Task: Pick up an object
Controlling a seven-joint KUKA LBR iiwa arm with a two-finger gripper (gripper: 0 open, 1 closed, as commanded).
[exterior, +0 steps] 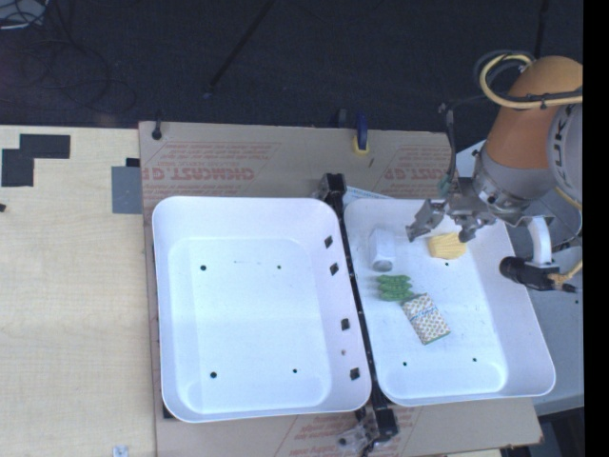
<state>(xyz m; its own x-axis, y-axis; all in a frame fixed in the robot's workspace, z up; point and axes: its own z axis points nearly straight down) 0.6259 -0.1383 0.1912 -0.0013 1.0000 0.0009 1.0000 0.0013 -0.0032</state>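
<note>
- Where the bench edge ran nearest the camera, two white bins sat side by side, the left bin (181,255) at 9 o'clock of the right bin (514,350), their rims touching along a black clamp strip (344,284).
- In the right bin, nearest of its contents, a patterned packet (425,319) lay tilted, just at 5 o'clock of a green object (393,287).
- At 12 o'clock of the green object, a small white cylinder (383,248) stood close by.
- At 3 o'clock of the cylinder, a yellow object (446,246) rested on the bin floor.
- The gripper (445,225) hovered just above the yellow object, its fingers (423,223) spread apart with nothing between them.
- Farther back, at 1 o'clock, the grey arm's orange band (533,112) rose over the bin's rear corner.
</note>
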